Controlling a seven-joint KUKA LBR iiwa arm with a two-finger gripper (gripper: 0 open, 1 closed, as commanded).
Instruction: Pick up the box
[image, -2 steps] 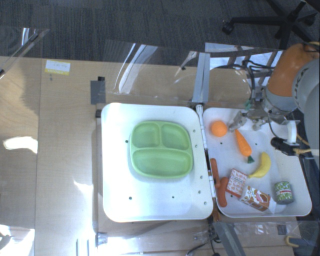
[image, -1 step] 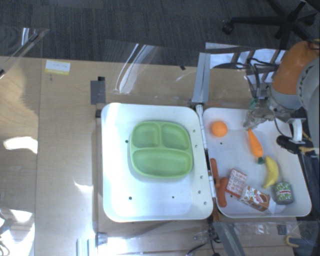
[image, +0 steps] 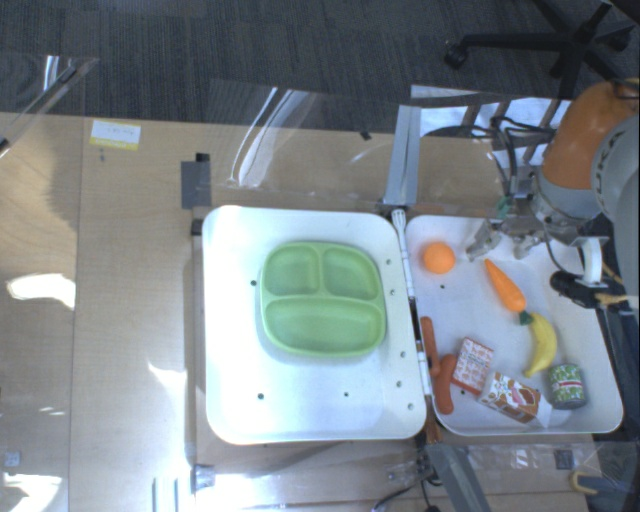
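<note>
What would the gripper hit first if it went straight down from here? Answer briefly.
Probably the bare floor of the right bin, between the orange and the carrot; the gripper looks nearer the carrot, though depth is unclear.

Grey arm (image: 610, 170), orange band above wrist; black cables beside it; pale metallic hand (image: 507, 238) with splayed fingers.

Small red-and-white box (image: 472, 364) flat in right bin, near front.

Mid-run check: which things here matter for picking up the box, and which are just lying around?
For the job:
red snack box
brown carton
gripper

Lying about:
orange
carrot
banana
green can
sausage
green divided plate
</note>
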